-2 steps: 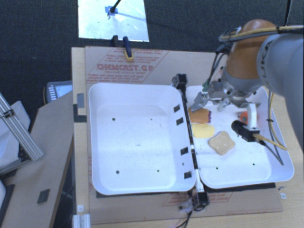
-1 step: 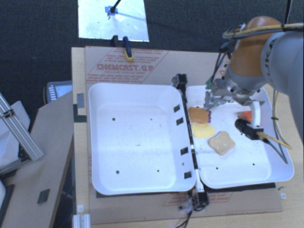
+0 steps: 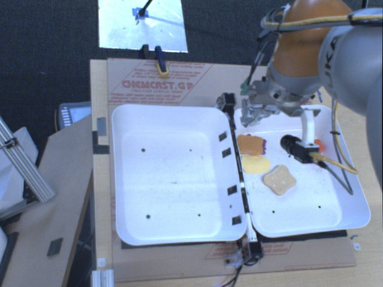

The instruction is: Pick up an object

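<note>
Your gripper hangs over the back left corner of the right bin, close to where it meets the left bin. From this angle you cannot tell whether it is open or closed, and nothing shows in its grasp.

The things to pick all lie in the right bin. A brown piece sits just in front of the gripper. A yellow disc is at the brown piece's near edge, touching it or nearly so, and a tan slice lies just beside the disc. They cluster near the bin's left wall, which is likely why the arm reaches so far across from the right.

The brown piece looks the nearest target, so treat this as the approach before a descent. All three lie flat and thin, so a grasp probably needs an edge. The wall close by leaves little room on that side.
</note>
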`<state>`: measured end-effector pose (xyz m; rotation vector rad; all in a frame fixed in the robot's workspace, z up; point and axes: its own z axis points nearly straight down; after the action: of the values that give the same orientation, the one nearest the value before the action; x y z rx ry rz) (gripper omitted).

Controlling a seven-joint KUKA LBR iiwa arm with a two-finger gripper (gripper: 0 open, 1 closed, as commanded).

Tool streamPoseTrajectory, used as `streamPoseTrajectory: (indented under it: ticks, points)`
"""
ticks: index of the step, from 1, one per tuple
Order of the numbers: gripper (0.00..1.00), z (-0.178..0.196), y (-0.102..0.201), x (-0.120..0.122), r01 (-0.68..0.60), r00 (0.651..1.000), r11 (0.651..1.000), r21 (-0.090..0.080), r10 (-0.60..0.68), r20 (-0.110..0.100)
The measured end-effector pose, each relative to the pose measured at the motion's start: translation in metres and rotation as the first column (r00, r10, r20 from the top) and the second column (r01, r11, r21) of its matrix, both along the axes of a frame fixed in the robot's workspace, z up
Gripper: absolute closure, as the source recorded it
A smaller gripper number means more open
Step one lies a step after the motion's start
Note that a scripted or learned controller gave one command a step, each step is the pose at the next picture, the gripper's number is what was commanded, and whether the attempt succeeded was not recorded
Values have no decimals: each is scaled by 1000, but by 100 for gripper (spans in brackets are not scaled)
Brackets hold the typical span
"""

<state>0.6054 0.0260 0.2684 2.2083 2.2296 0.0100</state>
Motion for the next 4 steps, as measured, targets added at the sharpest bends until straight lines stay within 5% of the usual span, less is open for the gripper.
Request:
streamPoseTrajectory:
  ticks: [1,2,3,4]
  points:
    - [100,-12,55,-47,0,1000,1000,1,0,-9]
    - [100,105,60,-105,2,1000,1000,3,-2,5]
    - [100,232,98,-106,1,1000,1000,4,-1,10]
    - [100,170,157,-62,1,1000,1000,-2,-1,-9]
